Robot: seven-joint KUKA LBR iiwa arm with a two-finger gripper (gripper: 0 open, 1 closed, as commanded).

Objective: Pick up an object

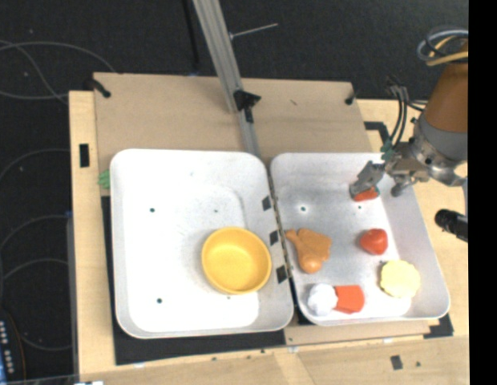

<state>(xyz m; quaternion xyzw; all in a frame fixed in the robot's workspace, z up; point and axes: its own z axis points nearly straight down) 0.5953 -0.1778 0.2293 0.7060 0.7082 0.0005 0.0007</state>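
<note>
My gripper (383,183) hangs over the far right part of the right bin (329,175), its two fingers spread apart and nothing between them. A small red piece (365,193) lies right at the tip of the left finger (367,176). Nearer the front of this bin lie a brown-orange pear-shaped object (309,249), a red rounded object (373,241), a pale yellow disc (399,279), a white lump (321,297) and an orange-red block (349,298). A yellow bowl (236,260) sits in the left bin (168,191).
A slanted metal pole (224,54) rises from the bench behind the seam between the bins. Black clips (272,235) sit along that seam. Cables (405,115) trail off the wrist at the right.
</note>
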